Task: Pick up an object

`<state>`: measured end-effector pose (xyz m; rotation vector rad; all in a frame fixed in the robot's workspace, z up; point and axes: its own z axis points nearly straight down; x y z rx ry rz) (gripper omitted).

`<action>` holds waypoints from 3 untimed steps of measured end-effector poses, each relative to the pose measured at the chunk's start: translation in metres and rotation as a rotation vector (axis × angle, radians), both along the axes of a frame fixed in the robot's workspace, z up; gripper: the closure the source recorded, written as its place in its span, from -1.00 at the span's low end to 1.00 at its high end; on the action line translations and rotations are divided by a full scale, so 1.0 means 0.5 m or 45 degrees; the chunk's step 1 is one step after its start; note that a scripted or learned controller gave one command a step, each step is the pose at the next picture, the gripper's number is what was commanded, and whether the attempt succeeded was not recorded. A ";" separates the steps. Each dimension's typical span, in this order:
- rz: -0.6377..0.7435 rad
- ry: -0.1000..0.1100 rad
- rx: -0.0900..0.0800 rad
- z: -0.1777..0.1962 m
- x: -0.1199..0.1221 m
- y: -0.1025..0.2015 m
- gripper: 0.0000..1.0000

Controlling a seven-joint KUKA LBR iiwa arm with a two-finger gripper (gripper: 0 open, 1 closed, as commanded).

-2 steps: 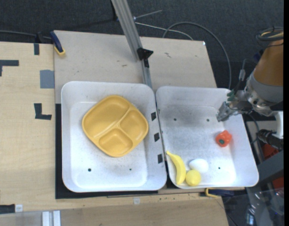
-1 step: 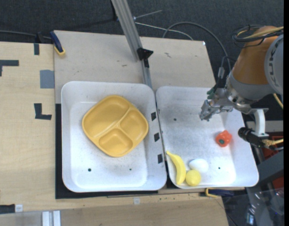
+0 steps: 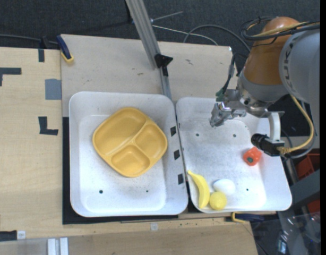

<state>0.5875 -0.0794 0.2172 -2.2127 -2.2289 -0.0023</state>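
Observation:
My gripper [image 3: 216,119] hangs over the far part of the right bin [image 3: 234,142], its dark fingers pointing down with nothing seen between them. Near the bin's front edge lie a yellow banana [image 3: 199,188], a white egg-shaped object [image 3: 224,185] and a small yellow lemon [image 3: 217,200], close together. A small red-orange fruit with a green top [image 3: 251,156] sits near the bin's right wall, well below and right of the gripper.
The left bin [image 3: 83,195] holds a yellow three-compartment plate [image 3: 130,141]. A grey metal post [image 3: 147,33] slants down to the rim between the bins. Black cables [image 3: 269,142] loop beside the wrist at the right.

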 end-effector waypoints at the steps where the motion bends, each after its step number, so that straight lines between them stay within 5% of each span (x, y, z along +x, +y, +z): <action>1: 0.000 0.001 0.000 0.023 0.017 0.104 1.00; 3: -0.001 0.002 -0.001 -0.009 0.075 0.300 1.00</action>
